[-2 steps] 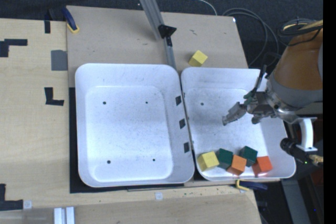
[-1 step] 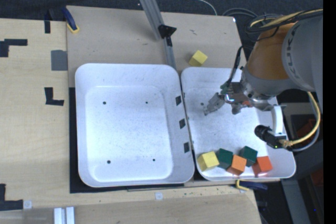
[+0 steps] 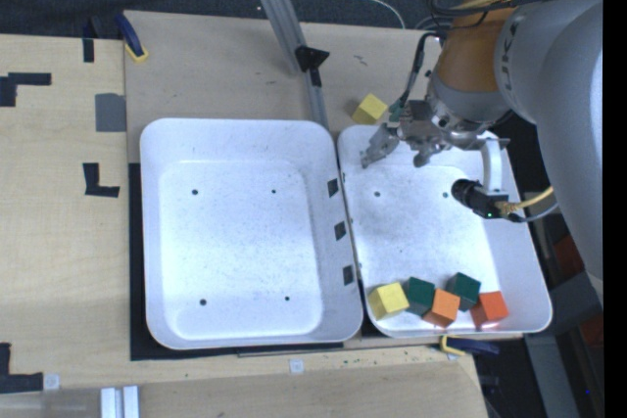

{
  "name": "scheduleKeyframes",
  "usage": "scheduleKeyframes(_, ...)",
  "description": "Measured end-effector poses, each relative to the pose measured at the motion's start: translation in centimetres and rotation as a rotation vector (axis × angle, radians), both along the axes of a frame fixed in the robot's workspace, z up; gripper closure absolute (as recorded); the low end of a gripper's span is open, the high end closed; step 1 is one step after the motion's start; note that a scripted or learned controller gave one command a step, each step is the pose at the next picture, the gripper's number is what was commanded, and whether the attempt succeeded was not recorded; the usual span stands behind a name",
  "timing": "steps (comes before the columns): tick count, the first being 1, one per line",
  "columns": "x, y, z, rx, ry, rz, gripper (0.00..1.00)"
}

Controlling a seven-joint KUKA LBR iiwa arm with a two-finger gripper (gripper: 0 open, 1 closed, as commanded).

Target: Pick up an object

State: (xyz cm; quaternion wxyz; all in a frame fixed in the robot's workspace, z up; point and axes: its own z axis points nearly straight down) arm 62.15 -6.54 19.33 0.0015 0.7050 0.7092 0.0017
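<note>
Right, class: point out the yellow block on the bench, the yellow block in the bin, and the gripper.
Yellow block on the bench (image 3: 371,108), camera view, top face.
Yellow block in the bin (image 3: 389,298), camera view, top face.
Gripper (image 3: 401,154), camera view, between fingertips.

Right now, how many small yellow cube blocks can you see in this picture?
2. One yellow cube block lies on the wooden bench just beyond the right white bin. The other sits in that bin's near-left corner. Others may be hidden.

text: none legible | labels: none | numbers: none | signs: none
</note>
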Motion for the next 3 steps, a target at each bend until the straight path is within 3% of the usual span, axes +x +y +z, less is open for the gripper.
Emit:
scheduleKeyframes(1,-8.2,1.0,-0.1,0.000,0.012,-0.007,0.00)
scheduleKeyframes(2,-12.2,4.4,3.6,0.002,0.007,-0.002,0.00)
scheduleKeyframes(3,-7.5,3.1,-0.4,-0.003,0.008,-0.005,0.00)
